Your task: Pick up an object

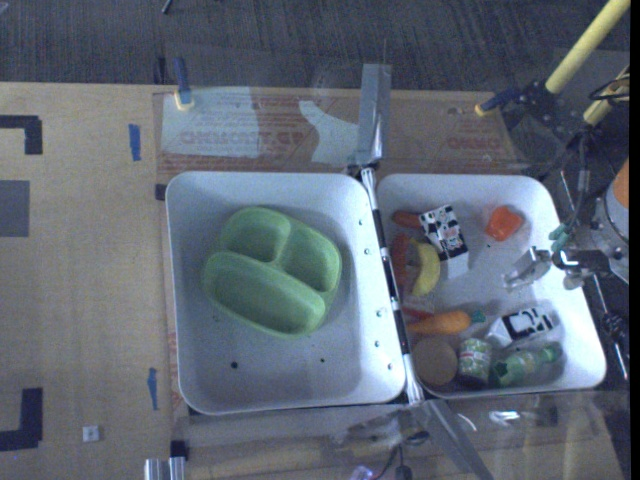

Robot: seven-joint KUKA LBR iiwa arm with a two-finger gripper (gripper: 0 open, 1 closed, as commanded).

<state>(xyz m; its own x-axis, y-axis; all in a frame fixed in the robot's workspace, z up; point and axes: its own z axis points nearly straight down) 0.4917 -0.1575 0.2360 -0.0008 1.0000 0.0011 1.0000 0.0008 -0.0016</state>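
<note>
The right bin [560, 208] holds several small objects. A black-and-white carton [443, 231] and an orange piece [504, 222] lie toward the back, with a yellow banana [428, 268] by the left wall. A carrot [440, 323], a brown round lid [435, 360], a green can [475, 358], a green bottle [525, 363] and a small black-and-white box [527, 322] sit along the front. My gripper [528, 267] reaches in from the right, over bare bin floor between the orange piece and the small box. It touches none of them and nothing shows in its grasp.
The left bin [200, 368] carries a green divided plate [272, 268]. A metal divider [375, 118] runs between the bins at the back. A yellow pole [590, 38] and cables stand off the bench at the upper right.
</note>
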